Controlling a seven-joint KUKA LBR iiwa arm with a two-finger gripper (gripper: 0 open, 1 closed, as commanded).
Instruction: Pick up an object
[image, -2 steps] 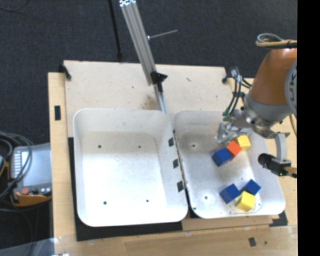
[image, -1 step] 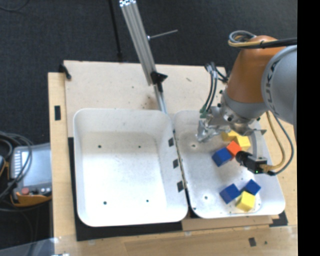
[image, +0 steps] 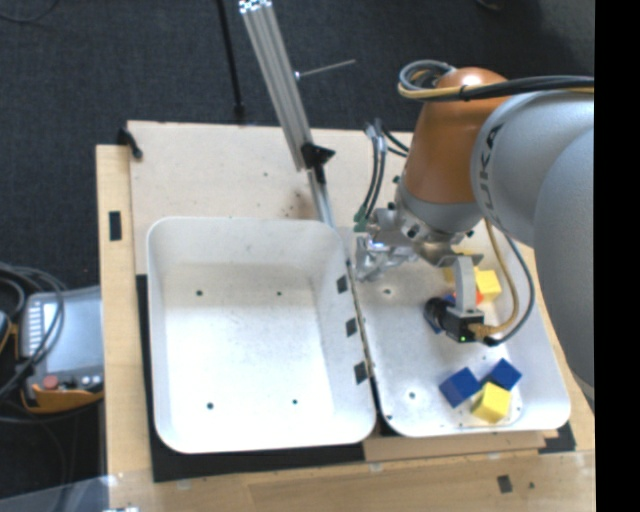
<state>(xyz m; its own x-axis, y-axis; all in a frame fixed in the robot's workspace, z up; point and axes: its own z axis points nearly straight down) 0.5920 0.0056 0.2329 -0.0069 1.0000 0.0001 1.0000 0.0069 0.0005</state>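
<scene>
My gripper (image: 372, 256) hangs low over the far left corner of the right bin (image: 410, 345), close to the wall shared with the left bin. Under the grey and orange wrist it looks like a small metal cluster. A yellow block (image: 488, 284) lies behind the wrist cables, partly hidden. Near the bin's front edge sit a blue block (image: 459, 386), a yellow block (image: 492, 403) and a second blue block (image: 505, 374), all touching or nearly so. Nothing can be seen in the gripper.
The left bin (image: 250, 330) lies beside the right one, and black clips (image: 356, 326) sit along their shared wall. A slanted aluminium rail (image: 285, 90) rises behind the bins. A black fitting with a green light (image: 450, 318) hangs from the arm's cable.
</scene>
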